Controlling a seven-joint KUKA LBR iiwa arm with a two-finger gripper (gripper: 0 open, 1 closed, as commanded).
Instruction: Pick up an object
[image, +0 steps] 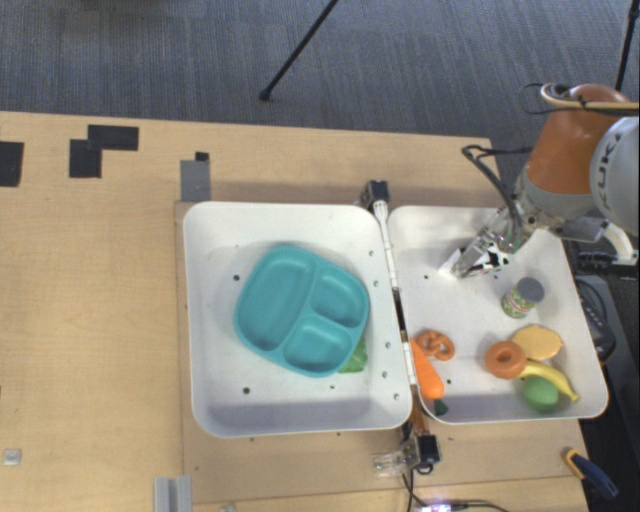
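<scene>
My gripper (470, 263) hangs low over the back middle of the right bin (450, 228), reaching in from the right, with nothing visible between its fingers. In the front of that bin lie a small tin can (521, 298), a pretzel (435, 345), an orange carrot (429, 379), an orange donut (505, 359), a yellow bread-like piece (538, 342), a banana (553, 380) and a green round fruit (541, 395). The can is the closest to the gripper, a short way to its front right.
The left bin (215, 300) holds a teal divided plate (303, 309) with a green item (352, 361) peeking from under its front right edge. A ridge with a black clamp (376, 192) separates the bins. Cables (490, 160) run behind the right bin.
</scene>
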